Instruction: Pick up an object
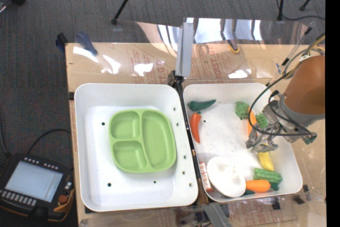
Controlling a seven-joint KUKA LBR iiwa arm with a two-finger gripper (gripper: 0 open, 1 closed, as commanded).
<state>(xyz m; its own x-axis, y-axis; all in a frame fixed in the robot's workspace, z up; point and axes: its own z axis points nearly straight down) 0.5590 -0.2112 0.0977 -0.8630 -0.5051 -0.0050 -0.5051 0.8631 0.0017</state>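
Note:
My gripper point(261, 142) is low in the right bin point(212, 92), near its right side, with metal fingers pointing down-left. Just below it lies a yellow banana-like piece point(266, 161). An orange piece point(249, 126) and a green broccoli point(243, 109) sit just to the gripper's upper left. Also in this bin are a red chili point(196, 127), a dark green pepper point(202, 105), a white round lid point(227, 176), an orange carrot point(258, 186) and a green vegetable point(267, 175). Nothing shows between the fingers.
The left bin point(90, 114) holds a green divided plate point(142, 141). A clear barrier panel point(212, 45) stands behind the bins. A tablet pendant point(32, 183) lies at the lower left, off the bench. White floor shows in the right bin's middle.

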